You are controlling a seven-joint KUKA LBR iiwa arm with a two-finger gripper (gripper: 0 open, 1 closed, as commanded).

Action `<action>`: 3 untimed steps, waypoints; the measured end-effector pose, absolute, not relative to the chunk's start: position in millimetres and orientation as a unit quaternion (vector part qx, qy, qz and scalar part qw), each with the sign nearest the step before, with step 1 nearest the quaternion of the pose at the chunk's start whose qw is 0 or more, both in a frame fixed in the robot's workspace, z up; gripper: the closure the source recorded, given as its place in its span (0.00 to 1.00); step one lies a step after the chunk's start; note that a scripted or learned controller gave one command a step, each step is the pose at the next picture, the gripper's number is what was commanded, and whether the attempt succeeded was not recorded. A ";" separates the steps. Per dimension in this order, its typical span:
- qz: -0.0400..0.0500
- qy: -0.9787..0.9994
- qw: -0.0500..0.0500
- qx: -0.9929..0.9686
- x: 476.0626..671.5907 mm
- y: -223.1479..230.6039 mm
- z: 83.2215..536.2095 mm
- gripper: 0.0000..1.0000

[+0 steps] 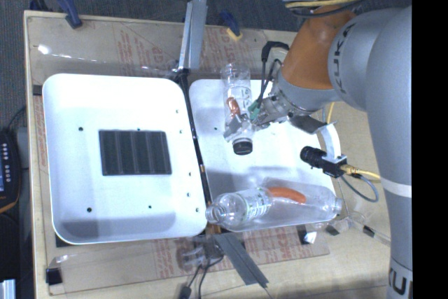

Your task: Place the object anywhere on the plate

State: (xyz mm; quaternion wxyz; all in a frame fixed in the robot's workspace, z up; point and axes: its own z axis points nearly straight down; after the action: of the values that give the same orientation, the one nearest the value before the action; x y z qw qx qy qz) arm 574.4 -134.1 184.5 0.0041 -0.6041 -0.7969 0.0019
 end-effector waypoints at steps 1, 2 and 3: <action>0.001 -0.806 0.003 -0.592 555.7 -57.5 215.2 1.00; 0.002 -0.753 0.002 -0.658 519.1 38.3 230.1 1.00; 0.001 -0.831 0.001 -0.557 557.4 -13.8 237.5 1.00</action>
State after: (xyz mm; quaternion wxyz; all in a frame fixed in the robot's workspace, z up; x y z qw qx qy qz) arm 557.4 -13.8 237.5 0.0009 -0.5566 -0.8308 0.0012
